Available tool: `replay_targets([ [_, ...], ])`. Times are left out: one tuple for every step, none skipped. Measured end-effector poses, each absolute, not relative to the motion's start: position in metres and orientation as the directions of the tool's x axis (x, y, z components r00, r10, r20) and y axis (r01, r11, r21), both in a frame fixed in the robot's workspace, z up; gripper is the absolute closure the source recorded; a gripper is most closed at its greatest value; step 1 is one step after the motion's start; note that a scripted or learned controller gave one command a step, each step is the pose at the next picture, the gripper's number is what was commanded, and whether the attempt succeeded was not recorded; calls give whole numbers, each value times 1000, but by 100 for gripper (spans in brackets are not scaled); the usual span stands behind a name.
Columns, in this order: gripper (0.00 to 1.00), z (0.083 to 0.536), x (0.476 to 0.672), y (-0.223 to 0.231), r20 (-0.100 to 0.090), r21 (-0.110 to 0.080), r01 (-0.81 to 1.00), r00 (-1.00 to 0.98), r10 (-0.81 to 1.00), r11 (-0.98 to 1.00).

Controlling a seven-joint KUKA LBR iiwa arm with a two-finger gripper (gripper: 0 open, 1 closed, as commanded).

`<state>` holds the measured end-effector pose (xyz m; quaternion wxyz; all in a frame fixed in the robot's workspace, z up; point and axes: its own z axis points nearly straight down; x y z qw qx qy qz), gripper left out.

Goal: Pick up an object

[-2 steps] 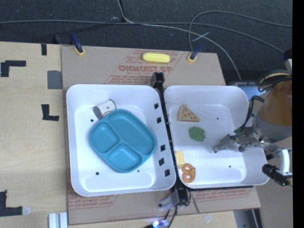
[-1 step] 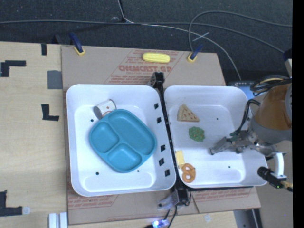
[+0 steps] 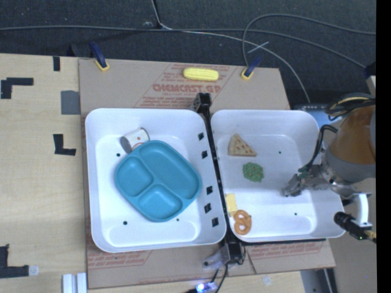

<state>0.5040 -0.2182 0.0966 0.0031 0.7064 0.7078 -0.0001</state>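
In the right bin (image 3: 287, 122) lie a tan wedge like a pizza slice (image 3: 241, 146), a green leafy lump (image 3: 253, 172), a small yellow block (image 3: 231, 202) and a brown pretzel (image 3: 242, 221). My gripper (image 3: 294, 187) hangs low over the right side of that bin, clear of all these pieces, with the green lump the closest on its left. Nothing shows between its fingers. The grey arm with its orange band (image 3: 354, 140) comes in from the right.
The left bin (image 3: 98, 127) holds a blue divided plate (image 3: 157, 179) and a small white cup (image 3: 134, 140) lying at its upper left. A yellow corn cob (image 3: 200, 74) rests on the cardboard behind the bins. Cables run across the dark cloth at the back.
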Motion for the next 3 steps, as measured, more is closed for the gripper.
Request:
replay_targets([
  [100,139,504,-215,-1,2,1000,-2,1000,2],
  [100,182,506,-210,-1,3,1000,-2,1000,2],
  [100,241,498,-210,-2,5,1000,-1,1000,1],
])
